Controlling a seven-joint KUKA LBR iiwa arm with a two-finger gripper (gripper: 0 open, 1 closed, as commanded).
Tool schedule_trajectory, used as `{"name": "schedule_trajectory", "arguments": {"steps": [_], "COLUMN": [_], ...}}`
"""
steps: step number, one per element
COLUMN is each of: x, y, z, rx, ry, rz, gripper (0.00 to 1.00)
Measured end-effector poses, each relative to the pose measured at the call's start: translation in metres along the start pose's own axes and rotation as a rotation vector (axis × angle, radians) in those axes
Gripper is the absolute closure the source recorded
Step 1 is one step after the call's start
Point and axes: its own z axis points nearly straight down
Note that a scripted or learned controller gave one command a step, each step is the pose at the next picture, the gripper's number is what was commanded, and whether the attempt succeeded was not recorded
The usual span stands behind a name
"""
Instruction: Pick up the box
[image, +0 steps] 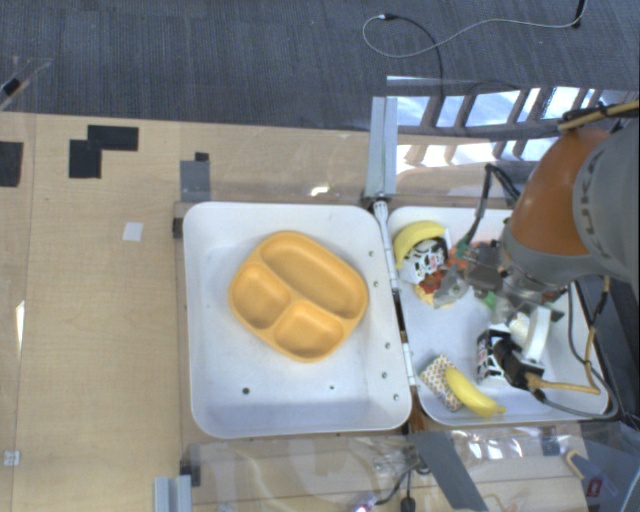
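Box: small tan patterned box (436, 376) in the front left corner of the right bin (575, 408), touching the end of a banana (473, 393).
My pincer (463, 277): over the back half of the same bin, above a small red thing (428, 291); I cannot tell whether it is released or clenched, and I see nothing held in it.
Box to pincer: the box lies nearer the bin's front edge, apart from my pincer and a little to its left in view.
Also in my bin: a yellow round thing (419, 249) with black-and-white print, at the back left.
Left bin (215, 390): holds a yellow divided plate (298, 293).
Surface: pale wooden bench (90, 330) with black marks (102, 148).
Room: dark carpet (200, 60), with a thin cable (425, 45) lying on it.
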Motion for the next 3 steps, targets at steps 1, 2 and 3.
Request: {"name": "schedule_trajectory", "arguments": {"steps": [1, 2, 3], "x": [-0.068, 0.005, 0.054], "y": [0.037, 0.021, 0.066], "z": [0.050, 0.000, 0.001], "rx": [0.000, -0.001, 0.001], "ry": [-0.001, 0.000, -0.001], "rz": [-0.028, -0.057, -0.019], "gripper": [0.00, 0.00, 0.00]}}
